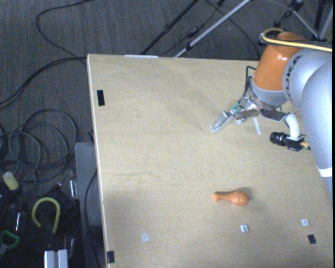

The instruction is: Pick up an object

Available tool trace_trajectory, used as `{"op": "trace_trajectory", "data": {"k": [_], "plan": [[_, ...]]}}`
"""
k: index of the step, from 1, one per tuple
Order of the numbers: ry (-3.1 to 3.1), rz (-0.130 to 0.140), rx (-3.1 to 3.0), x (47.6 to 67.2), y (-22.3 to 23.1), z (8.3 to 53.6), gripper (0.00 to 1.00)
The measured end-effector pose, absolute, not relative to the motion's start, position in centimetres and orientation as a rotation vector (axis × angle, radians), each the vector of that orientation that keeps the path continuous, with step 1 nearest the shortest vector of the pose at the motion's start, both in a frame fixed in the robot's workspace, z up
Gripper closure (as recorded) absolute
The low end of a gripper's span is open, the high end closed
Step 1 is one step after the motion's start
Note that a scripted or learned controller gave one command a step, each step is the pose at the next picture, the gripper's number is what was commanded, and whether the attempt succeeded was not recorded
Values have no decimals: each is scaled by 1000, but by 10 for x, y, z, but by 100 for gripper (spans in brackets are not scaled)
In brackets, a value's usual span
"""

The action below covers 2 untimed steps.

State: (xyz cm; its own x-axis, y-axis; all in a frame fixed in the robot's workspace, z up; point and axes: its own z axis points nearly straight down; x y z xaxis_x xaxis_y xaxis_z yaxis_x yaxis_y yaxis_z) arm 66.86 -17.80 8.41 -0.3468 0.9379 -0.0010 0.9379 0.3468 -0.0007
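The orange gourd-shaped object (232,197) lies well below the tool (230,119) in the camera view, long axis left-right across the counter (156,149); the tool's prongs stand apart, empty.

Tan bench top (156,149) seen from above; small orange thing (232,197) shaped like a little pear lying on it, low and toward the right; gripper (234,120) up above it, well apart, fingers spread with nothing between them; grey arm (318,105) with orange band (274,66) coming in from the right; black cables (33,138) on the dark floor at left.
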Motion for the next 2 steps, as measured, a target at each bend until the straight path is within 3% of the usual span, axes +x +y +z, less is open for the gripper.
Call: {"op": "trace_trajectory", "data": {"k": [1, 2], "plan": [[2953, 2, 1068, 669, -160, 84, 0], [2950, 12, 1067, 670, -157, 95, 100]]}}
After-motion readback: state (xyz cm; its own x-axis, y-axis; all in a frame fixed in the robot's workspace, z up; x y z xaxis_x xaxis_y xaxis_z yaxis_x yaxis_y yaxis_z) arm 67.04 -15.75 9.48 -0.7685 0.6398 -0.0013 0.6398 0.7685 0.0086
